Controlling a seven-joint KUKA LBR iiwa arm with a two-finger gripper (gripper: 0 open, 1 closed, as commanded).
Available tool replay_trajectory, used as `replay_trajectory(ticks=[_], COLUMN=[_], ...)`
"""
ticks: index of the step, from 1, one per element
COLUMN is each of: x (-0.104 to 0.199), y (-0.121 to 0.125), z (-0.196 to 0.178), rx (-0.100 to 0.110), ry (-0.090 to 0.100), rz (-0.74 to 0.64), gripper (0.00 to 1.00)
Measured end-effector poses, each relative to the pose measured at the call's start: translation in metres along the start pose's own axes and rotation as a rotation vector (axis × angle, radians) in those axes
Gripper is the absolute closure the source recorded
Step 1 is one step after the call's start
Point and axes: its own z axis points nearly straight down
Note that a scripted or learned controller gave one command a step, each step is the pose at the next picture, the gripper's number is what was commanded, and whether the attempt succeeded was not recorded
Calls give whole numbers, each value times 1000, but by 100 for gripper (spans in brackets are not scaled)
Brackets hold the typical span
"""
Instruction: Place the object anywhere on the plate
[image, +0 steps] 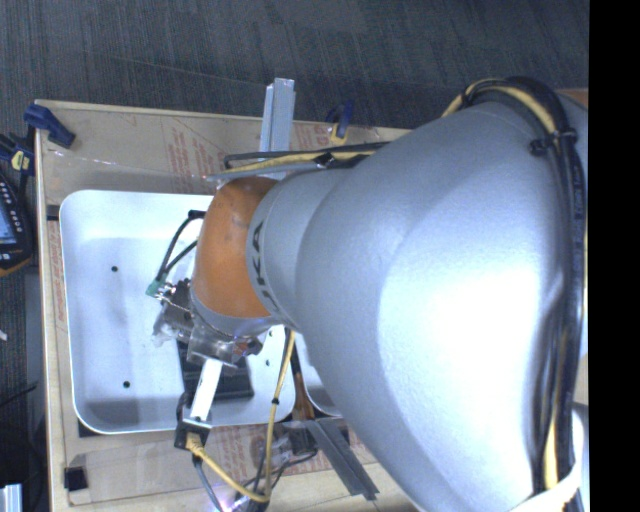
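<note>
My grey arm (430, 300) reaches in from the right, and its orange band (225, 250) hangs over the left white bin (90, 300). Below the band, the gripper (180, 322) sits low over the right half of that bin, seen from behind the wrist. The arm's bulk covers that part of the bin floor and nearly all of the right bin, of which a sliver of rim (312, 400) shows. What lies under the arm is hidden.
The left half of the left bin's floor is bare white with two small dark dots (113, 268). A blue clamp (47, 122) sits at the bench's back left corner. A metal post (281, 105) stands behind the bins. A yellow cable (281, 395) hangs by the front rim.
</note>
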Motion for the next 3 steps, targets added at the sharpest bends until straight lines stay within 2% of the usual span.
replay_trajectory(ticks=[1,2,3], x=[0,56,74], y=[0,-30,-39], z=[-9,65,-56], rx=[0,0,-3], ry=[-3,1,6], rz=[-8,309,60], gripper=[100,100,100])
